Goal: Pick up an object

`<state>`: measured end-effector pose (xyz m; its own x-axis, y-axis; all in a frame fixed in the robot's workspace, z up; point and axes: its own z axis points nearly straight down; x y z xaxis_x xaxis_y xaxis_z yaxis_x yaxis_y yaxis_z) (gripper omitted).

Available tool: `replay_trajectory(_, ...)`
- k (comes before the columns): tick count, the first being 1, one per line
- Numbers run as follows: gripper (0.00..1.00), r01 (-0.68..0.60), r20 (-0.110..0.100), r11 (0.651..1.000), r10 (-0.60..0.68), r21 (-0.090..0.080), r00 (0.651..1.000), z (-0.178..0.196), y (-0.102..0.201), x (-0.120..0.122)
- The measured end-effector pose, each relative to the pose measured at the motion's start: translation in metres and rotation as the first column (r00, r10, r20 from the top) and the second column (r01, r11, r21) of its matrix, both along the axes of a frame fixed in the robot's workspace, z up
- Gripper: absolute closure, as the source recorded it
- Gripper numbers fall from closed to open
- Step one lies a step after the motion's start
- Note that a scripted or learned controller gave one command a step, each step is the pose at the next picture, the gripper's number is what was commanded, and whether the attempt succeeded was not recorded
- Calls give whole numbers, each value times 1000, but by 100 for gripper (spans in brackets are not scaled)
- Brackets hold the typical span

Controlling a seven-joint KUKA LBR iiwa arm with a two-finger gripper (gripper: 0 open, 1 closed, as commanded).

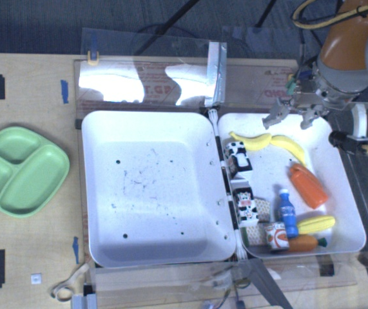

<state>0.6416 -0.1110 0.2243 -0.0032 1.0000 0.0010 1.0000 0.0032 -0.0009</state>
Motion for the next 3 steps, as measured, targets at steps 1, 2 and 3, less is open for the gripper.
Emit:
replay_trajectory(1,0,-115,4,993,115,-1,993,-130,-15,26)
replay_trajectory(2,0,-184,5,983,184,-3,983,-66,-10,26)
replay_trajectory(3,0,-85,1,996,85,0,996,-129,-42,26)
